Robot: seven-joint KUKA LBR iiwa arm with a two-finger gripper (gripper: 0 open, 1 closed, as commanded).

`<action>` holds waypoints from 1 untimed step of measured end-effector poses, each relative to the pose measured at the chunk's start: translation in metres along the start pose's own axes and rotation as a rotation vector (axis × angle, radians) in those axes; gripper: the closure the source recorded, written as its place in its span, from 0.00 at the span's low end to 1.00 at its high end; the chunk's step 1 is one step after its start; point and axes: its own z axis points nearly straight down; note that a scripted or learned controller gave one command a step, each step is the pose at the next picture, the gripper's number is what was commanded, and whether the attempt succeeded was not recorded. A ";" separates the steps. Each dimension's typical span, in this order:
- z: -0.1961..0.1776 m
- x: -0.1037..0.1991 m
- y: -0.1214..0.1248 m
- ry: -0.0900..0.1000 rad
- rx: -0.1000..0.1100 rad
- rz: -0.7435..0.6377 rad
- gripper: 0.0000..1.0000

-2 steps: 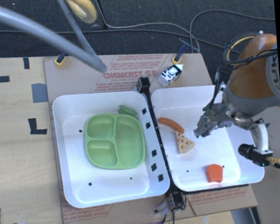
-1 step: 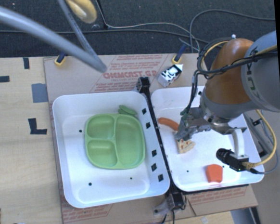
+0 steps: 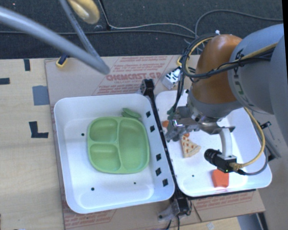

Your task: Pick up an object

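In the camera view, you look down at a slant on two shallow white bins set side by side on a sheet of brown cardboard (image 3: 130,68) that lies on the bench. The left bin (image 3: 69,142) holds a green divided plate (image 3: 118,144) with three compartments, lying flat near the bin's middle; a small darker green piece (image 3: 130,113) lies at the plate's far right edge, touching or just overlapping it. The right bin (image 3: 248,176) is partly covered by the arm (image 3: 260,73), which reaches in from the right, its orange band (image 3: 215,69) above the wrist standing over the far half of that bin. The gripper (image 3: 180,126) hangs low over the left part of the right bin, close to the divider between the bins. You cannot tell from this view what state the end effector is in, and no object can be confirmed in its grasp. A pizza-slice toy (image 3: 188,146) lies on the bin floor just on the near side of the gripper; whether it touches the gripper cannot be told. An orange block (image 3: 220,178) lies near the bin's near wall, apart from the pizza-slice toy, with a black cylindrical fitting (image 3: 215,157) on the arm's cabling just above it.
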 end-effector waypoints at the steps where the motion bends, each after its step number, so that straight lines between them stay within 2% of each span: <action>1: 0.005 0.060 0.012 0.000 0.001 -0.001 1.00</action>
